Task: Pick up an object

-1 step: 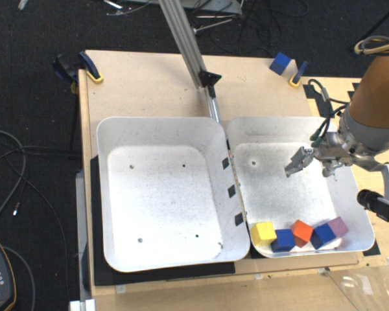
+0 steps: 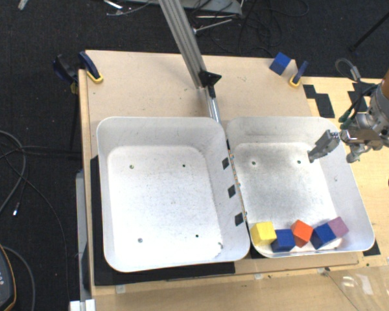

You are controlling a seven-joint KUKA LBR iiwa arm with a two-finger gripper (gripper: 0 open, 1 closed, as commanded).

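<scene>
Several small blocks lie in a row along the near edge of the right bin point(image 2: 282, 123): a yellow block point(image 2: 264, 232), a blue block point(image 2: 284, 240), an orange block point(image 2: 303, 231), a second blue block point(image 2: 323, 236) and a purple block point(image 2: 338, 226). My gripper point(image 2: 334, 155) hangs over the bin's far right side, well above and behind the blocks. Its fingers point(image 2: 323, 146) stand open with nothing between them.
The left bin point(image 2: 105, 141) sits beside the right one. Another blue block point(image 2: 281, 63) rests on the bench at the back right, outside the bins. A slanted metal pole point(image 2: 185, 34) rises from between the bins at the back.
</scene>
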